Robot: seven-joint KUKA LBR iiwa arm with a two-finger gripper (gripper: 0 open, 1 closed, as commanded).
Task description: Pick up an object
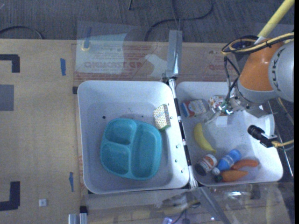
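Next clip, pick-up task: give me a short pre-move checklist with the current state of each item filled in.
1. Pickable objects present: ok. The right bin holds a banana, two carrots, a blue bottle and a small jar.
2. Hand positioned over the objects: ok. It sits above the right bin's upper part, near a small red and white packet.
3. Something held in the hand: cannot tell; its tip is too blurred.
4. Banana clear of neighbours: ok, it lies apart from the cluster below.
5. Left bin contents: ok, a teal divided tray and a sponge beside it.
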